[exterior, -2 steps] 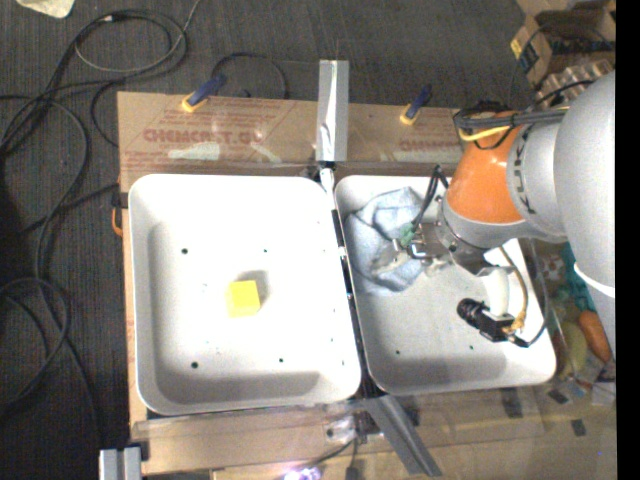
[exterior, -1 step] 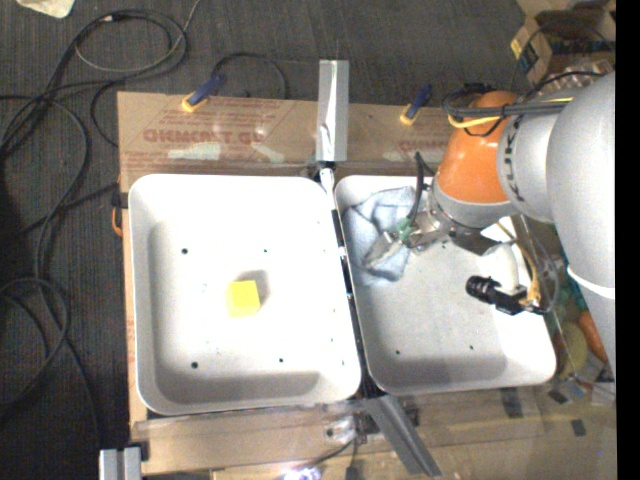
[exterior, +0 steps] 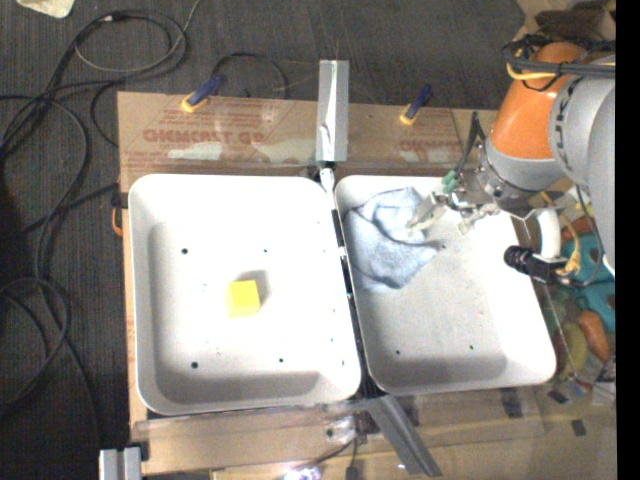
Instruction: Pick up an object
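— Cloth bunched in right bin's far left corner; pincer at its edge. Spread or pressed together?
— Cannot tell — too blurred. Best to drop onto a raised fold, pinch firmly, lift straight up. Yellow block in left bin — leave alone.

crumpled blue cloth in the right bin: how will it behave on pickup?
The crumpled pale-blue cloth lies in soft folds, so it is probably floppy and would drape from a pinch. It looks thin, so likely light. Rolling seems unlikely; it may drag along the right white bin.

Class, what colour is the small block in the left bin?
Yellow block, clearest in the camera view.
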Controlling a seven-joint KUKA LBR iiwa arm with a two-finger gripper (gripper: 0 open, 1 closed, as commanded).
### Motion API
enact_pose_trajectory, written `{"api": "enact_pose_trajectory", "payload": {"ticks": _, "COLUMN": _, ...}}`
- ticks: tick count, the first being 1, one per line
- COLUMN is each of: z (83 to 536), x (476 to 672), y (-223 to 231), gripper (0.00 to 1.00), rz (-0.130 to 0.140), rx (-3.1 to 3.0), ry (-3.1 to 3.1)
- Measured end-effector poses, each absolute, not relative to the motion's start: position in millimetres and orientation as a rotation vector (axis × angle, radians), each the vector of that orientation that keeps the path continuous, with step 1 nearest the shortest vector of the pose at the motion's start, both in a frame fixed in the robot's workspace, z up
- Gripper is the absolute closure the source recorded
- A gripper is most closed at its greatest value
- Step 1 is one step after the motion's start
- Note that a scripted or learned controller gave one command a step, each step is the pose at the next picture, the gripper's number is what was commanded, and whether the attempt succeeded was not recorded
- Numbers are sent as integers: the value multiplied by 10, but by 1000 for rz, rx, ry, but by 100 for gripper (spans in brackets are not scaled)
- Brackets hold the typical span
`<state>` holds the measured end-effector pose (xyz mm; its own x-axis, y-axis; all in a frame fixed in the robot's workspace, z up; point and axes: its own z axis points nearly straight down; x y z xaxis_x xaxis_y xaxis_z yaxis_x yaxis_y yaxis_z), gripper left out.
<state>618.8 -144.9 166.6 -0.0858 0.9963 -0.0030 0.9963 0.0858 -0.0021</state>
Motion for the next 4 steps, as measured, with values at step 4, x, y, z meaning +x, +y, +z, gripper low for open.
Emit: {"api": "enact_pose_trajectory", "payload": {"ticks": 4, "z": 918, "x": 6373, "y": -1938, "gripper": 0, "rz": 6, "rx": 1941, "ry": 2453}}
